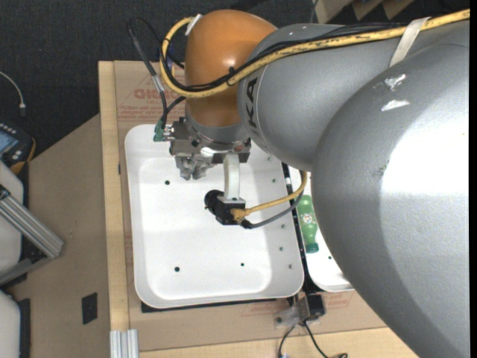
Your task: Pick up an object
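Note:
My gripper (189, 170) hangs low over the far part of the left white bin (160, 278), under the orange wrist band. I see nothing between it and the bin floor. A green object with a pale label (308, 227) lies at the left edge of the right bin (328, 277), partly hidden by the arm. It is well to the right of the gripper.
The big grey arm covers most of the right bin and the view's right side. A cardboard-coloured bench top (112, 200) frames the bins. Dark floor and grey equipment (22, 222) lie to the left.

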Controlling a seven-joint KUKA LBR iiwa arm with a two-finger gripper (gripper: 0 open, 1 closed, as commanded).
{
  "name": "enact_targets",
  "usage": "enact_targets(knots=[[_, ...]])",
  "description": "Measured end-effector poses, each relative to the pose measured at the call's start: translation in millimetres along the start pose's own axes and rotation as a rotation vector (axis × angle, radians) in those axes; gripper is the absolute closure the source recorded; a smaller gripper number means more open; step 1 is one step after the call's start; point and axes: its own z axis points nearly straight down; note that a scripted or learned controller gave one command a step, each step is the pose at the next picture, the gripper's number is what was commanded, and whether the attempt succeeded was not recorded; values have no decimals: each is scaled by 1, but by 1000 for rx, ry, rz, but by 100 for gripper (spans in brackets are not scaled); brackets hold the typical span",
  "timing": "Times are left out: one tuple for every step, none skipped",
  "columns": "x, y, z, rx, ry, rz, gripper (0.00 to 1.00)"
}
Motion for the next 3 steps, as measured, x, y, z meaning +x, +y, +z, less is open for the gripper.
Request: enact_targets(knots=[[-1, -23, 6, -1, 1, 1, 100], [0, 4, 8, -7, 2, 0, 100], [0, -29, 4, 0, 1, 0, 100]])
